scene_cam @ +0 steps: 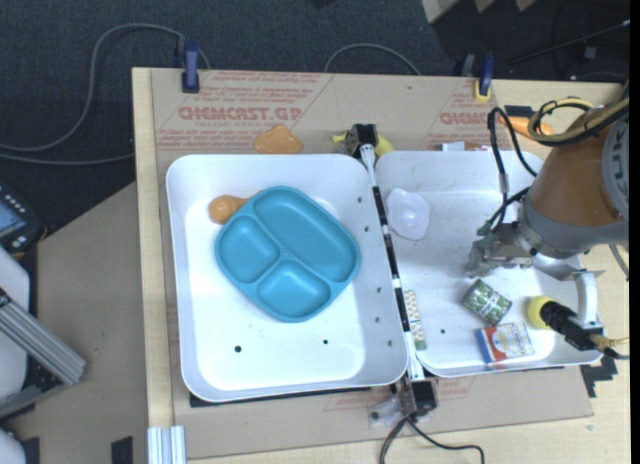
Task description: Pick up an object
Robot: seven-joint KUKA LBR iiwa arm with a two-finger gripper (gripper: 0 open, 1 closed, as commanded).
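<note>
Overhead view of the counter point(250, 92) with two shallow white bins side by side. My arm point(575, 187) entered from the right of the view, its orange band above the wrist lying over the far right part of the right bin point(450, 182). My gripper point(496, 254) was over the middle of that bin, pointing toward its left side; whether it was wide or narrow could not be told from this angle, and nothing could be seen held in it. Candidate things for the pick lay in both bins. In the right bin, a small green packet point(487, 300) lay just below the gripper in the view, close to it but with white bin floor visible between them. A flat printed packet point(506, 340) with red and blue edges lay near the bin's front wall, just beside the green packet. A clear, pale cup-like thing point(408, 211) sat in the bin's far left corner, well apart from the gripper. In the left bin point(300, 352), a blue divided plate point(288, 250) with three compartments lay flat at the centre, and an orange piece point(224, 208) showed at its far left edge, touching or partly under the plate. A narrow printed strip point(411, 318) lay along the rim between the two bins. On the counter behind the left bin lay a second orange piece point(277, 139). Two blue clamps point(189, 62) gripped the counter's far edge.
</note>
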